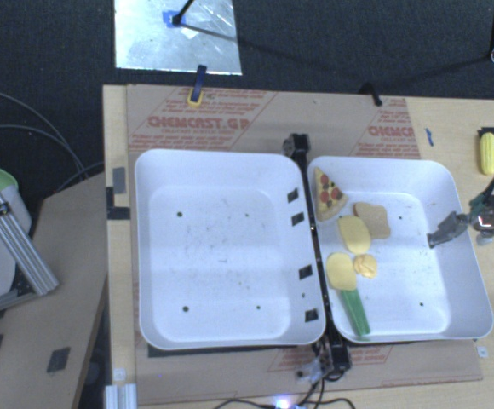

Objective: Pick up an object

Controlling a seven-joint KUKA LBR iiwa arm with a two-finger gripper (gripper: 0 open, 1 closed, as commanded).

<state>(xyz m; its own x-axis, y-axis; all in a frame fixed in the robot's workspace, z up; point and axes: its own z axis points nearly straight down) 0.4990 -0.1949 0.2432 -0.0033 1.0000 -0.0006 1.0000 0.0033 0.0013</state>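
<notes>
Toys cluster in the right bin [451, 313], hard against its left wall. Pizza slice [328, 191] is at the far end, red spots on top. Next toward the camera lies a tan piece [373, 218], touching or just overlapping a yellow piece [354, 234] at its near-left. Below that, another yellow piece [341, 272] with a small ridged yellow lump [366, 267] tight on its right. A green stick [357, 313] runs from under that yellow piece toward the bin's near wall, slightly slanted.

The claw [443, 231] is at the right bin's right side, over the bin floor near the right wall, well apart from the toy cluster. A grey finger points left and down toward the floor. Nothing sits between the fingers; whether they are spread or closed cannot be made out at this angle.

The left bin [221, 254] shows only scuffs and small dark dots on its floor. Both bins sit on a cardboard sheet [221, 118] on the desk [68, 313]. A corn cob [487, 152] lies on the desk beyond the right bin's far right corner.
</notes>
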